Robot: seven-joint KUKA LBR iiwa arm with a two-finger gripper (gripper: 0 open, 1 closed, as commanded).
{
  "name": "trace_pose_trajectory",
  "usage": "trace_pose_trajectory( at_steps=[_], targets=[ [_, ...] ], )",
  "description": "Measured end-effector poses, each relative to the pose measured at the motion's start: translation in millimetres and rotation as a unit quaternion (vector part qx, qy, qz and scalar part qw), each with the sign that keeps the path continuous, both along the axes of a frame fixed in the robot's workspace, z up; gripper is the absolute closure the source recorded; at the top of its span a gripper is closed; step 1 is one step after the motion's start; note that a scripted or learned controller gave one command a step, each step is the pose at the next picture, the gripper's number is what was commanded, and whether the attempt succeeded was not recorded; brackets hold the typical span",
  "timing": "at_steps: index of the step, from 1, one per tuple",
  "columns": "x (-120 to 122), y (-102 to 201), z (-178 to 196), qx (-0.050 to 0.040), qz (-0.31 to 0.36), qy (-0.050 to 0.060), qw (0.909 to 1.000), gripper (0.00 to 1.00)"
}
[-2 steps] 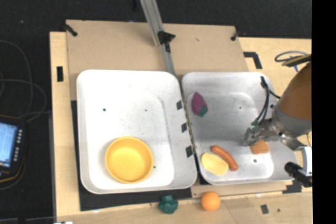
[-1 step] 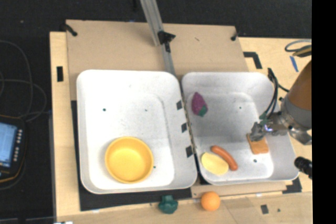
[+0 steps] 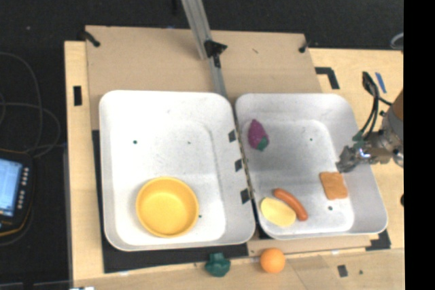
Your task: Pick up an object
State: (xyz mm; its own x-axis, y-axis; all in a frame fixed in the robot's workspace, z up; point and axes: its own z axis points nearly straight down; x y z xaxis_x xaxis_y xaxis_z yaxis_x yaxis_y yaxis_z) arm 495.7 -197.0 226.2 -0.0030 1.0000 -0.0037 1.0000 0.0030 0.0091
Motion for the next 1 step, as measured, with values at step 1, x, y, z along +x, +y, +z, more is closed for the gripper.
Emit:
trace_pose_trajectory(
  at_steps=[1],
  targets=[
    [1.5, -1.3, 17.5, 0.0009, 0.001, 0.002, 1.0, 1.0]
  ],
)
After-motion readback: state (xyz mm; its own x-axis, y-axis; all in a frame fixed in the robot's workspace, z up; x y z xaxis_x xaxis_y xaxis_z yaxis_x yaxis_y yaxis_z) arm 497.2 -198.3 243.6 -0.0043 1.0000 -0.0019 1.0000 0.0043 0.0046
